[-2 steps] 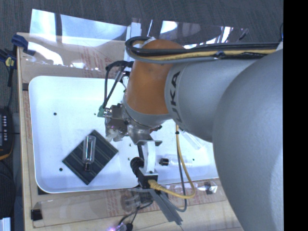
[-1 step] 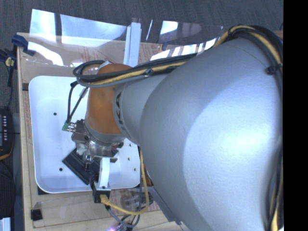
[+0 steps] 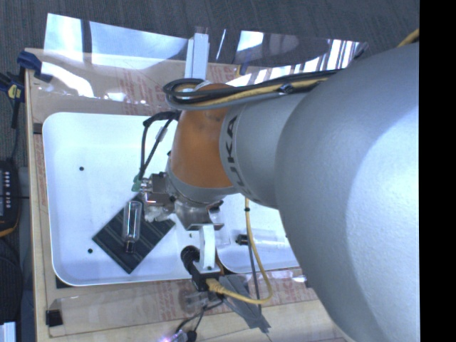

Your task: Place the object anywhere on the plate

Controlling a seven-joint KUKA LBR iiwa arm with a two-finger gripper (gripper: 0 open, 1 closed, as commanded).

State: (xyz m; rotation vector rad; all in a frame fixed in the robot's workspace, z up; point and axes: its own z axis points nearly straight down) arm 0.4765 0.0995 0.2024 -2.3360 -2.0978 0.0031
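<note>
You are seeing the arm (image 3: 299,155) reaching over the left bin (image 3: 71,155); the claw's state cannot be told. The object (image 3: 132,225) is lying on the plate (image 3: 135,237), at seven o'clock.

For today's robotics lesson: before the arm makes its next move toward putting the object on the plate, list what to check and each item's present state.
1. Dark plate lies flat in the left bin: ok.
2. Clear tube-like object rests on the plate: ok.
3. Gripper is near the plate's upper edge: ok.
4. Gripper state: cannot tell.
5. Cables clear of the plate: ok.
6. Right bin contents, hidden by the arm: cannot tell.
</note>
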